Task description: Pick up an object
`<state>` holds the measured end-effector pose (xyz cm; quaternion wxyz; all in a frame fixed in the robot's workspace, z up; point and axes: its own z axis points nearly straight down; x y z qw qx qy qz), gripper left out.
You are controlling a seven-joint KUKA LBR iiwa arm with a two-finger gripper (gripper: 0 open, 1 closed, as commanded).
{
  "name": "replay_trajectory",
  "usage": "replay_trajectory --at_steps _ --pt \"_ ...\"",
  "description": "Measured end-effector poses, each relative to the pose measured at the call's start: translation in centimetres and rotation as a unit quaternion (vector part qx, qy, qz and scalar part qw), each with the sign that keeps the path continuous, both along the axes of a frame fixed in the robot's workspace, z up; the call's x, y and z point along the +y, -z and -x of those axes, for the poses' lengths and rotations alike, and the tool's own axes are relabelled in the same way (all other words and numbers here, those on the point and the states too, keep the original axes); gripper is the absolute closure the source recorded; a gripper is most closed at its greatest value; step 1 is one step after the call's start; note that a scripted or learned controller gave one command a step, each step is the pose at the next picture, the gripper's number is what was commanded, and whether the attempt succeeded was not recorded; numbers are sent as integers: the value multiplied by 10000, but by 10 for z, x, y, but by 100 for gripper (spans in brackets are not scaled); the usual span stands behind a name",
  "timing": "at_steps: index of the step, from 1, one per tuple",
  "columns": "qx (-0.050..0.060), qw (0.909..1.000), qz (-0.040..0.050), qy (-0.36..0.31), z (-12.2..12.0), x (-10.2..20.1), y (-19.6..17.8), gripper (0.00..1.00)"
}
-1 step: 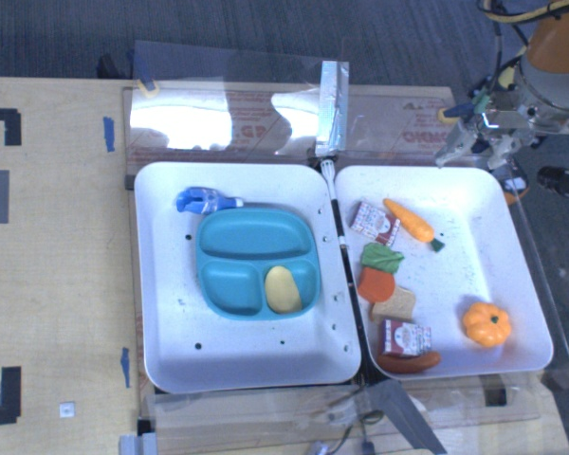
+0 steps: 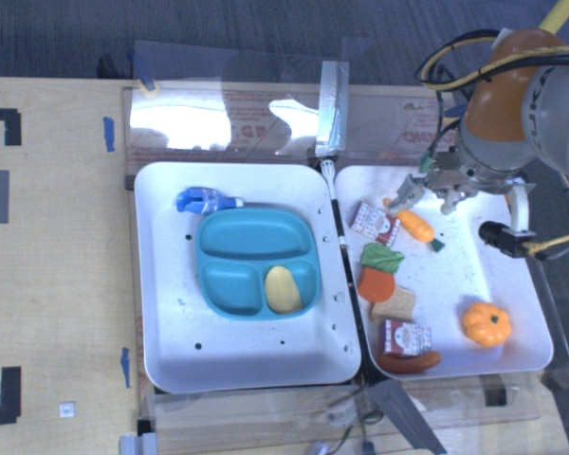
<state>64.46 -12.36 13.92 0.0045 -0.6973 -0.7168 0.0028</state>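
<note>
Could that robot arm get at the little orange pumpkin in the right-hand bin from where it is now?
Probably yes. The pumpkin sits alone near the front right corner of the right bin, with bare floor around it and nothing on top. The gripper hangs over the same bin, farther back near the carrot.

I count two white bins [image 2: 161,349]. The left one carries one blue divided tray [image 2: 256,240], one yellow potato [image 2: 283,289], one blue bottle [image 2: 204,200]. The right carries two small cartons [image 2: 372,219], two carrots [image 2: 416,226], one pumpkin [image 2: 486,324], one sausage [image 2: 410,361], one cracker [image 2: 395,302]
</note>
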Motion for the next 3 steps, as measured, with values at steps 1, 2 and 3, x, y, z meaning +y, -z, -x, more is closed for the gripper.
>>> replay_trajectory --at_steps 1,2,3 --pt "-143 9971 4 -753 18 -2 44 0" --pt "-170 9971 0 -739 15 -2 34 100" --pt "-87 9998 5 -153 31 62 -66 100"
